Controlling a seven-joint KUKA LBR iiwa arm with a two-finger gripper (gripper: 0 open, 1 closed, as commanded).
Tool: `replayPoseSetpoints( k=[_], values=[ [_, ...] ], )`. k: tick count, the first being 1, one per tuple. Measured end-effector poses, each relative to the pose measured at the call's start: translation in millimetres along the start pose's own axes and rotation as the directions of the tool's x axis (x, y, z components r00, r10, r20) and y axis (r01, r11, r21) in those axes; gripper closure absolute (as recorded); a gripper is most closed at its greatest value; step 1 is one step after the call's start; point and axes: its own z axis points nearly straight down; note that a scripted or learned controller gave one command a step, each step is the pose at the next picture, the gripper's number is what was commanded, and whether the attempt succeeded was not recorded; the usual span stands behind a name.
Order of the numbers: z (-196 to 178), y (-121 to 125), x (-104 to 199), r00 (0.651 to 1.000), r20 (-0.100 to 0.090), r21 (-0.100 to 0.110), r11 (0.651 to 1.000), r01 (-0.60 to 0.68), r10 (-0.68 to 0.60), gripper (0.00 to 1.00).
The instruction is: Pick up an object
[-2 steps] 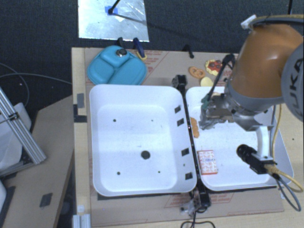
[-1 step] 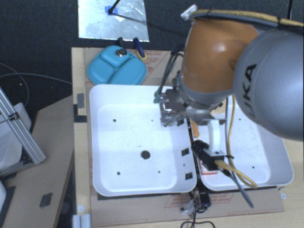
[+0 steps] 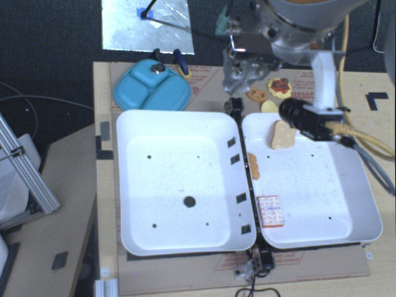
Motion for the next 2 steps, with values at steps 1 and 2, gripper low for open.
replayPoseSetpoints(
  k=[1, 2],
  values=[
    [54.1, 42.6, 56.6, 1.0, 0.008, 0.021, 1.0, 0.0, 0.0, 1.0],
    [116.1, -3.3, 53.0, 1.0, 0.01, 0.027, 1.0, -0.001, 0.001, 1.0]
  ],
)
